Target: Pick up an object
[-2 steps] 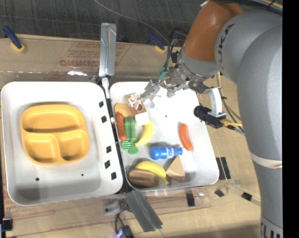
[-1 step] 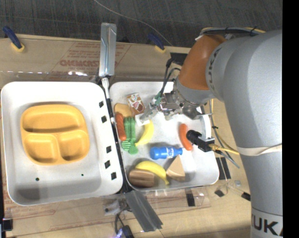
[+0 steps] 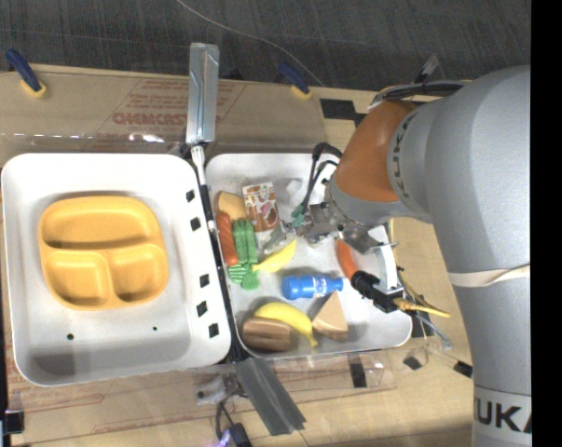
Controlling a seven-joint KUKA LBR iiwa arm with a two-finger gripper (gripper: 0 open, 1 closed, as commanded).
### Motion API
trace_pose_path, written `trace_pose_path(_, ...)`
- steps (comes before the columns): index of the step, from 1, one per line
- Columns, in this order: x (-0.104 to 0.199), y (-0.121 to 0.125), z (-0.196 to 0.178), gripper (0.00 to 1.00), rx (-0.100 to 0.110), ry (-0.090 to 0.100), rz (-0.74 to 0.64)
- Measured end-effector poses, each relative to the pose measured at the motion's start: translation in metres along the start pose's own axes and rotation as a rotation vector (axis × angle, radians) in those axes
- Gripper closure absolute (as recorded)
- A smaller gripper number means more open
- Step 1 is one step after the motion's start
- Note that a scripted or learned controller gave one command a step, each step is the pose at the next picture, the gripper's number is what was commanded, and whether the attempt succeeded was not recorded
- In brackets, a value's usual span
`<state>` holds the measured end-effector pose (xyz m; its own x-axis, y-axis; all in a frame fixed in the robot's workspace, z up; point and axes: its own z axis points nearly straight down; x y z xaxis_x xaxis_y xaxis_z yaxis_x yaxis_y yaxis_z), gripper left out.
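Gripper (image 3: 310, 220) low among crowded toys, grip state unclear; blue bottle (image 3: 310, 286), banana (image 3: 286, 318) nearby

Even, fairly bright overhead light, soft shadows inside the white bins (image 3: 20, 250), slightly soft focus throughout.

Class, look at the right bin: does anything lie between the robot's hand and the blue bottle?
Nothing visible does. The hand sits above and right of the blue bottle, with bare bin floor between; the yellow banana lies left.
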<state>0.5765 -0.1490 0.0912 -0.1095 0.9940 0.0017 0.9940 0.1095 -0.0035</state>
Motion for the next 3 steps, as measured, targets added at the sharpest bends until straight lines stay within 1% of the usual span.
trace_pose_path(1,0.036,0.063,-0.002,0.0,-0.003,-0.001,0.231)
trace_pose_path(2,0.006,-0.052,-0.02,0.0,0.0,0.0,-0.068)
trace_pose_path(3,0.023,0.01,-0.021,0.0,-0.002,0.0,0.194)
